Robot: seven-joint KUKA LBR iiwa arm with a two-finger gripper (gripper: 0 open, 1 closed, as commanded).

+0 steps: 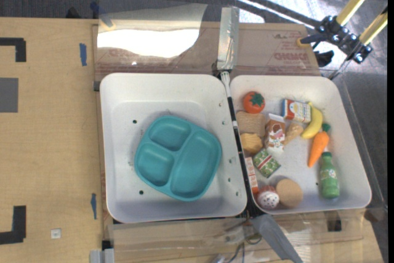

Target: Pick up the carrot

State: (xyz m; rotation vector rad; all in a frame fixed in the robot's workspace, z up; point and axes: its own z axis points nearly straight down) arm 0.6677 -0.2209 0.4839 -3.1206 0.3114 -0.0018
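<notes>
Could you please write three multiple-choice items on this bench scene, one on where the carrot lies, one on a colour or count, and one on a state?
1. Where does the orange toy carrot with a green top lie?
A. In the right white bin, between the yellow banana and the green bottle
B. On the teal tray
C. On the cardboard outside the bins

2. How many compartments does the teal plastic divided tray have?
A. Two
B. Three
C. Five

3. What state is the green plastic bottle in?
A. Standing on the tray
B. Hanging over the bin's rim
C. Lying on its side on the bin floor

Answers: 1 A, the carrot rests in the right white bin, its top by the yellow banana, with the bottle just below it. 2 B, three hollows show in the tray. 3 C, the bottle's length lies flat in the right bin.
</notes>
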